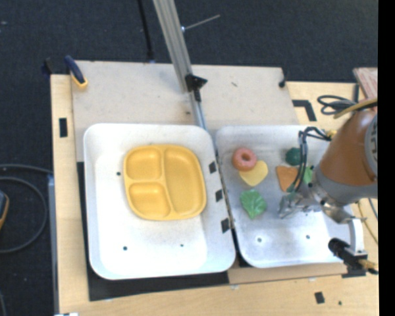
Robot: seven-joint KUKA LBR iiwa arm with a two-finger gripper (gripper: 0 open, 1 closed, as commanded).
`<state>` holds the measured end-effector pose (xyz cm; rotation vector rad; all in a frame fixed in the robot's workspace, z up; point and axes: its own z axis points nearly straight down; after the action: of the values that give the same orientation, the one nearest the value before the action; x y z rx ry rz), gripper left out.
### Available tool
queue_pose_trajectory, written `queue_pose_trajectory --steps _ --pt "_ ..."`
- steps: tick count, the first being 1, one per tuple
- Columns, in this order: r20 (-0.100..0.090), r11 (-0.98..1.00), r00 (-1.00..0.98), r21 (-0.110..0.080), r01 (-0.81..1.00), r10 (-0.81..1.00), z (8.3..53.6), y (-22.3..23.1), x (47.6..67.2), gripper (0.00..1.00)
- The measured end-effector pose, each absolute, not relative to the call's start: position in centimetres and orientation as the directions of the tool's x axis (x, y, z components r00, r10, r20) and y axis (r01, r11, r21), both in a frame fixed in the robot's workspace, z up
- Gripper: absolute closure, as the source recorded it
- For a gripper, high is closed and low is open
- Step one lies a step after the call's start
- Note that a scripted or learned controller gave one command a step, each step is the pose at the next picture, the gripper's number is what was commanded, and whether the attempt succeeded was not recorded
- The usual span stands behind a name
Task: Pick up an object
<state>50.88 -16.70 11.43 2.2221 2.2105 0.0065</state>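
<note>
End effector (291, 208) low in the right bin (276, 250), beside the green piece (253, 204) (finger state: can't tell); yellow tray (164, 181) sits in the left bin

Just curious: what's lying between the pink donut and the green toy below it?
In the camera view, a yellow piece lies between the pink donut and the green toy.
</note>
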Motion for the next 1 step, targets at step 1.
queue_pose_trajectory --steps 1 --pt "-0.003 -0.002 0.002 0.007 1.0 1.0 16.88 -17.87 51.4 1.0"
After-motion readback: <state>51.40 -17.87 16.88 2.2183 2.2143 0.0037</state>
